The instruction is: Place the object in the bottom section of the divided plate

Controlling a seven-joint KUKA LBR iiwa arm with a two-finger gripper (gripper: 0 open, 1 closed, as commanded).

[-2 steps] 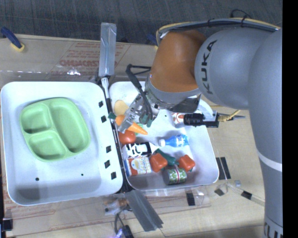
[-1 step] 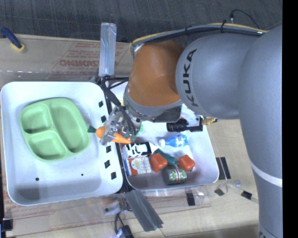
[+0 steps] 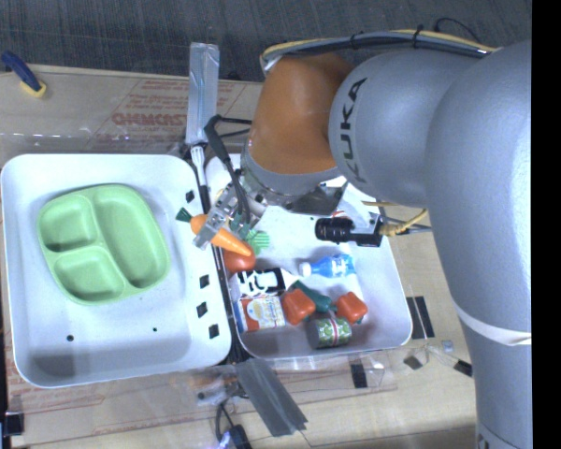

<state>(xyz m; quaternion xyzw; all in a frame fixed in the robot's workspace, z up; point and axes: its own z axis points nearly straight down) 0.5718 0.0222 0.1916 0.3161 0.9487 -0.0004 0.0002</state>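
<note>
White plastic bins, two, side by side on the bench. Near edge of the right bin [image 3: 393,330]: a green can [image 3: 332,331], a small carton with a red-and-white label [image 3: 262,311], a red toy pepper or the like [image 3: 299,305], another red-orange piece [image 3: 352,307]. Just behind them a small bottle with a blue label [image 3: 329,267] lies on its side.

The gripper [image 3: 226,221] sits over the ridge between the two bins. The toy carrot [image 3: 226,238] is at its fingertips, orange body with a green leafy end, long axis running from upper left to lower right, leafy end toward the right bin. The fingers look closed on the carrot's upper part, though the pinch itself is small and partly masked by the wrist; I judge it held.

Left bin [image 3: 19,344]: a green divided plate [image 3: 101,241], three sections. The bottom section [image 3: 92,276] lies to the left of the carrot and slightly nearer the camera, well apart from it. Judgement: the next move is a carry leftward across the ridge, then down. Risk: the carrot's length may bridge a divider.

Farthest: the grey arm with its orange band [image 3: 294,120].
</note>
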